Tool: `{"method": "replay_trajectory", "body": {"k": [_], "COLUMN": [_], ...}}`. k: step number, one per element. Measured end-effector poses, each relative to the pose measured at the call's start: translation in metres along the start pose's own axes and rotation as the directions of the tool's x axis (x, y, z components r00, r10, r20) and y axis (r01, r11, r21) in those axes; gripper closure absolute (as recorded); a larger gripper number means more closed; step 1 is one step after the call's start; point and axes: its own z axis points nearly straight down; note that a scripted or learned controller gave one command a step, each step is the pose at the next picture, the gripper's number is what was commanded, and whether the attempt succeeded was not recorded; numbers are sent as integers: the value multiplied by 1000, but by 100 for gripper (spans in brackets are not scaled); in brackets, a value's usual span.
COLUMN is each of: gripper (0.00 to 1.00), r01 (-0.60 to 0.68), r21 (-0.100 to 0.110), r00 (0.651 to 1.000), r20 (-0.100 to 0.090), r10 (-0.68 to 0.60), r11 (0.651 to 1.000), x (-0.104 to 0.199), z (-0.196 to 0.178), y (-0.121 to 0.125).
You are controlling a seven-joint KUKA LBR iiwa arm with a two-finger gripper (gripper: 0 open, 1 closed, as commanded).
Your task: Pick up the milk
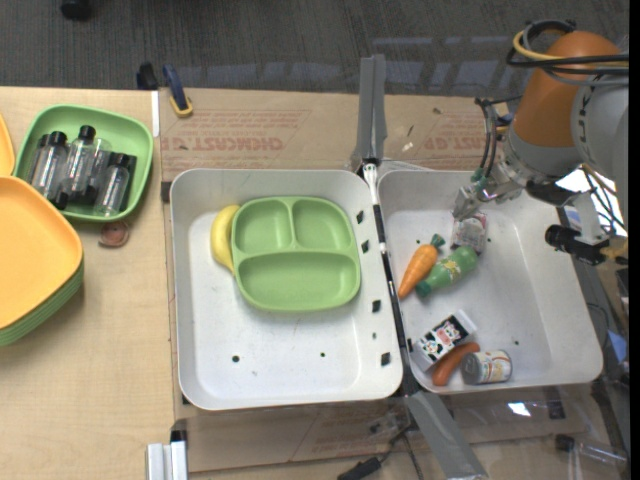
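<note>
Gripper: gripper (470, 208) low over the right bin (545, 313), jaw state impossible to tell.
Milk: milk carton (443, 338) lies near the front, touching a second carrot (452, 362).
Risk: carrot (417, 269) and green bottle (448, 272) sit nearer; it may grab those.

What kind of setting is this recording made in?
Most likely a robotics lab or test workcell rather than a kitchen. Two white bins sit on a cardboard-covered bench, toy food such as a carrot and a milk carton lies in one, and the arm reaches in over office carpet.
</note>
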Motion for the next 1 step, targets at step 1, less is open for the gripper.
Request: {"method": "replay_trajectory", "body": {"k": [1], "gripper": [100], "r01": [-35], "r21": [2], "r00": [999], "r20": [-1], "r10": [35], "r11": [999], "x": [27], "z": [37], "y": [21]}}
